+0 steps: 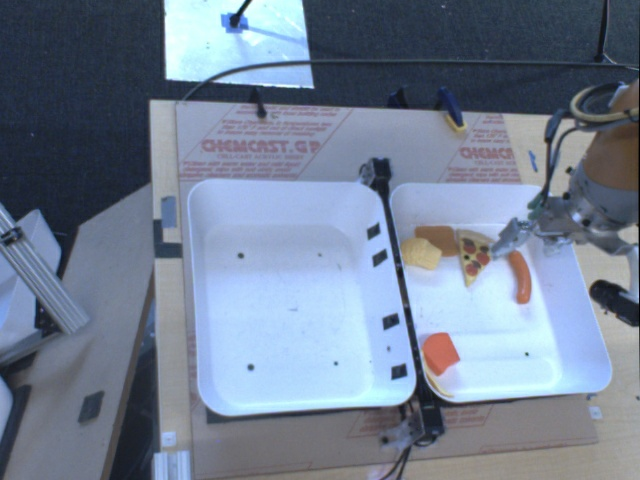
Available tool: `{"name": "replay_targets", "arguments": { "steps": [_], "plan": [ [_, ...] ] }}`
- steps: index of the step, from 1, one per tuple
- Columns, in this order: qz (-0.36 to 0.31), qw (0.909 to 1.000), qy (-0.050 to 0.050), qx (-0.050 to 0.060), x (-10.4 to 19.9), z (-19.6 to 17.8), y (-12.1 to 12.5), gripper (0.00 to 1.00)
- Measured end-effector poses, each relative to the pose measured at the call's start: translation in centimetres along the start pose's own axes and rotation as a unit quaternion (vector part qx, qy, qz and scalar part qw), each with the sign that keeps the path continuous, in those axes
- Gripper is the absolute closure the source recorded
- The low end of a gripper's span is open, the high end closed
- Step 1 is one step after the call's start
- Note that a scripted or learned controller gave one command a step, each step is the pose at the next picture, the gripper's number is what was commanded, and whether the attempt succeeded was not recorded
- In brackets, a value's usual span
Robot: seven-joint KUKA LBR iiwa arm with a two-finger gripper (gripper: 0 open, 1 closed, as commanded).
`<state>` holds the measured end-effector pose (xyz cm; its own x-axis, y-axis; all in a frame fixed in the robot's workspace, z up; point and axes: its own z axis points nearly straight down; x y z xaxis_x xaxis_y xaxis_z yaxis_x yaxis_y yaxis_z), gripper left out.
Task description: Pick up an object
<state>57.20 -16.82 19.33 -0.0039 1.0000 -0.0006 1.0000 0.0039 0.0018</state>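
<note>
Camera view: gripper (512, 234) just beside sausage (520, 276)

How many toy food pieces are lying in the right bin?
5: a brown piece and a yellow piece near the divider, a pizza slice, an orange sausage, an orange block near the front.

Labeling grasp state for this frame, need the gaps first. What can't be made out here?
- Hand, camera view: too small and blurred to read its state or any contact with the pizza slice or hot dog.
- Arm: cut off by the right edge.
- Yellow item under the orange block: mostly covered, identity unclear.
- Brown piece behind the pizza slice: partly hidden.
</note>
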Motion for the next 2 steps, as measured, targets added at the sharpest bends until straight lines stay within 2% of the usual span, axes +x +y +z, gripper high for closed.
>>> {"name": "replay_targets", "arguments": {
  "steps": [1,2],
  "plan": [
    [-0.001,1.0,0.0,0.0,0.2,11.4,2.0,0.0],
    [-0.001,1.0,-0.001,-0.002,0.1,9.7,2.1,1.0]
  ]
}}
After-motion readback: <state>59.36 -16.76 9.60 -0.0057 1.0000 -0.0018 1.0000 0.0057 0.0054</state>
